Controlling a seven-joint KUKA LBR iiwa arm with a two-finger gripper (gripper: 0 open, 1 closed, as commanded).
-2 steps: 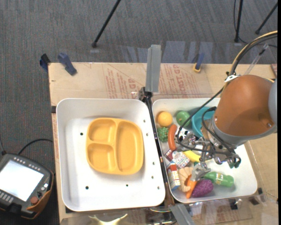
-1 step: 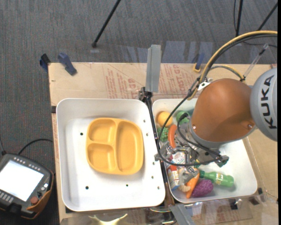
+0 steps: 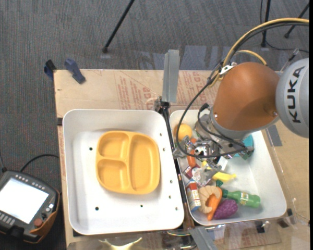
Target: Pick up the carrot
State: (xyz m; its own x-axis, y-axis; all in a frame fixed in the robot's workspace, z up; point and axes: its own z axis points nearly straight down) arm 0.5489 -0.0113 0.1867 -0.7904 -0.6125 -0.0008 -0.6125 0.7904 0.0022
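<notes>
The carrot (image 3: 213, 204) lies at the near edge of the right bin (image 3: 268, 184), just left of the purple grapes (image 3: 226, 209) — its long axis slanting, tip toward the bin's front — and nearer the camera than the gripper (image 3: 206, 158), whose grip I cannot tell.

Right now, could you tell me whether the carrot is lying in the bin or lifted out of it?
Lying in the bin. The carrot rests on the right bin's floor among other toys.

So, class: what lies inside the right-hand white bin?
Right bin: a carrot, purple grapes, a green bottle, a yellow piece and small packets. The arm covers the bin's far middle.
</notes>
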